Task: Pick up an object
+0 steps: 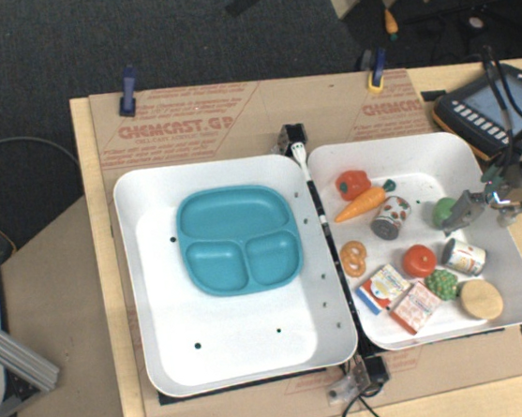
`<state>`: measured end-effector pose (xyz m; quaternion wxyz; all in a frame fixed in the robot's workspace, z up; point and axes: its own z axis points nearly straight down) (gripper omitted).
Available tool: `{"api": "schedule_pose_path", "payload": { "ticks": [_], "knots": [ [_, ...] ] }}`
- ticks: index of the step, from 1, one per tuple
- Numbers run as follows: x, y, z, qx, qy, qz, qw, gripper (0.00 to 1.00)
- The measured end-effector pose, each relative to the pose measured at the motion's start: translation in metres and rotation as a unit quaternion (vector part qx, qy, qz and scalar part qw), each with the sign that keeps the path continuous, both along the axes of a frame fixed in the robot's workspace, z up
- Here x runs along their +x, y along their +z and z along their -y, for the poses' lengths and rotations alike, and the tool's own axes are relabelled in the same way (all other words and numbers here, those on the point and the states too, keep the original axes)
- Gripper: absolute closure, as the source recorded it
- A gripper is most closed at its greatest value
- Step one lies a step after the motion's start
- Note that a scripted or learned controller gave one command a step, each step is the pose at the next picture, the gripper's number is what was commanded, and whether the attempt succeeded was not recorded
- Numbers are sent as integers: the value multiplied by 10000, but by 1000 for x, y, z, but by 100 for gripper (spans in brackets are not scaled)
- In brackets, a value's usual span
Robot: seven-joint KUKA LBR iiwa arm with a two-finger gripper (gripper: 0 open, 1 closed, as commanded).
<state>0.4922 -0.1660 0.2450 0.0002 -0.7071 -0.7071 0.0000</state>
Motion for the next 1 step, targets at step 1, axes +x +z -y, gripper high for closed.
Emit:
{"api": "schedule_pose_path", "payload": {
  "ticks": [1],
  "knots": [
    [-14, -64, -105, 30, 49, -44, 10000, 0]
  ]
}}
